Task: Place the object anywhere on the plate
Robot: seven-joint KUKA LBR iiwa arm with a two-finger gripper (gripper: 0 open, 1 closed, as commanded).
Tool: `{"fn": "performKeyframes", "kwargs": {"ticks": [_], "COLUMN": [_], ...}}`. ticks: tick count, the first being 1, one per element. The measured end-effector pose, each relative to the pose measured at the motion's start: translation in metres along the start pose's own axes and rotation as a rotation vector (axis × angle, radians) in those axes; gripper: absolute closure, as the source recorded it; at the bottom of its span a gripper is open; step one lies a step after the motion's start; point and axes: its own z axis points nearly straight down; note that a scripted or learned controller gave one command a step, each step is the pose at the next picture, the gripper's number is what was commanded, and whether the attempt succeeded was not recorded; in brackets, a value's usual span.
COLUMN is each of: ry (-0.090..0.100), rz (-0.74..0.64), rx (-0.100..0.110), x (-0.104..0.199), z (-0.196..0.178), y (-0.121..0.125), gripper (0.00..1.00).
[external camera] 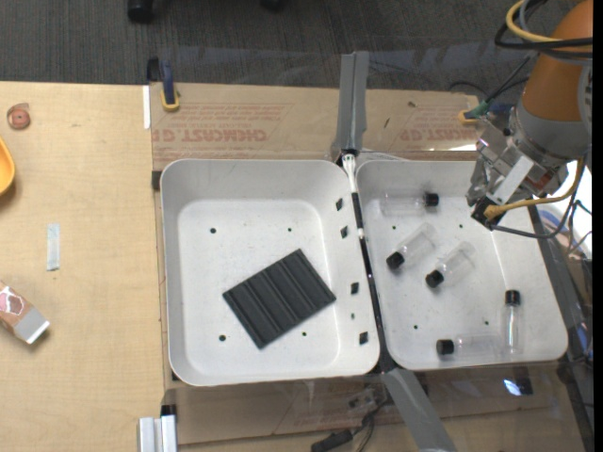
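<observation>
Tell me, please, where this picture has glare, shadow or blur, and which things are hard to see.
Camera view: the light is soft, with faint shadow inside the left white bin; the dark ridged rectangular plate looks sharp; the clear plastic vials with black caps almost melt into the right white bin; a pale glare lies on the brown board behind it.

Pink disc point(18, 116), grey strip point(53, 248), red-and-grey block point(21, 314), lying apart on wooden bench point(94, 177)
</observation>
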Motion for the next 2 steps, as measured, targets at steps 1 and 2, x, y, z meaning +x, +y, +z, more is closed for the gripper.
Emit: {"fn": "performKeyframes", "kwargs": {"ticks": [1,2], "ry": [0.001,0.0], "rz": [0.02,0.175], "rx": [-0.001,-0.002], "x": [0.106,0.177], "z": [-0.026,-0.079], "y": [-0.04,-0.093], "gripper": [1.0,1.0]}}
